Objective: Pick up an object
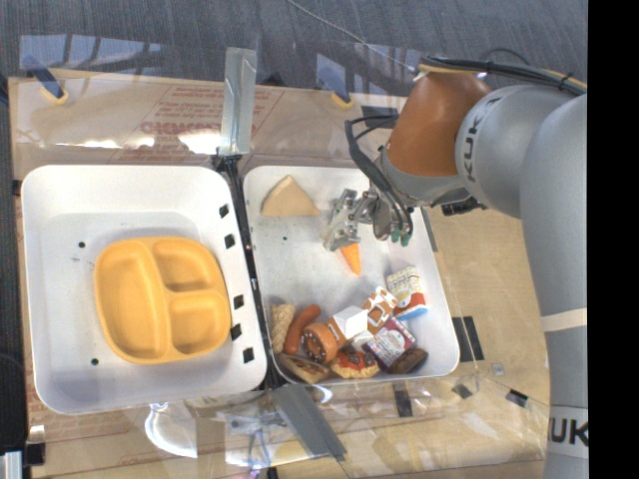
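Looking down at a slant on two shallow white bins side by side, nearest the camera is a heap of play food in the right bin's (439,307) front corner: a sausage (300,327), cookies and small packets (391,317). Further back in that bin, an orange carrot piece (350,257) lies alone just beneath the gripper (346,230), with a tan wedge (288,199) at the far wall. The gripper's metal fingers hang low over the carrot; whether they are spread or closed cannot be told, and nothing shows between them. A good grasp would likely mean centring over the carrot and closing across its narrow width. The left bin (50,218) holds one yellow divided tray (160,297).
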Tool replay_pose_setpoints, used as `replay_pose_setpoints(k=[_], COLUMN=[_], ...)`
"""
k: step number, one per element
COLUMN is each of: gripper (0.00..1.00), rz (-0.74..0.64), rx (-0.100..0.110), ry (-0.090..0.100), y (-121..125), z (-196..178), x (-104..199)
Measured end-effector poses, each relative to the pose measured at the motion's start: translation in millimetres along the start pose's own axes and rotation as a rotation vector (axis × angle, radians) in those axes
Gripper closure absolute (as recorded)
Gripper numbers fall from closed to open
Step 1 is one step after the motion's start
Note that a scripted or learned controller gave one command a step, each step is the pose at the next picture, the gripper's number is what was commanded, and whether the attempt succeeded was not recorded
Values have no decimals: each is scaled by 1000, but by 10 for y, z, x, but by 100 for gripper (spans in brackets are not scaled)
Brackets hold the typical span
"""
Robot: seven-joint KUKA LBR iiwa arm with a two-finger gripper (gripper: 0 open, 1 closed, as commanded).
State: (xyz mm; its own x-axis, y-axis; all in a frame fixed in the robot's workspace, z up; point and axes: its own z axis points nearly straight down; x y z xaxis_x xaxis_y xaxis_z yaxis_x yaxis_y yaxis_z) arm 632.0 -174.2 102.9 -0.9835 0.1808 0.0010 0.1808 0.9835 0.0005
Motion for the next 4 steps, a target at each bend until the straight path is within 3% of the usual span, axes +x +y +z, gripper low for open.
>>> replay_pose_setpoints(k=[1,2,3,4], gripper=[0,0,100,0], rz=[0,104,99,98], rx=[0,0,0,0], ry=[0,0,-2,-2], y=[1,-18,-10,-9], z=[2,99,-14,-12], x=[1,86,73,74])
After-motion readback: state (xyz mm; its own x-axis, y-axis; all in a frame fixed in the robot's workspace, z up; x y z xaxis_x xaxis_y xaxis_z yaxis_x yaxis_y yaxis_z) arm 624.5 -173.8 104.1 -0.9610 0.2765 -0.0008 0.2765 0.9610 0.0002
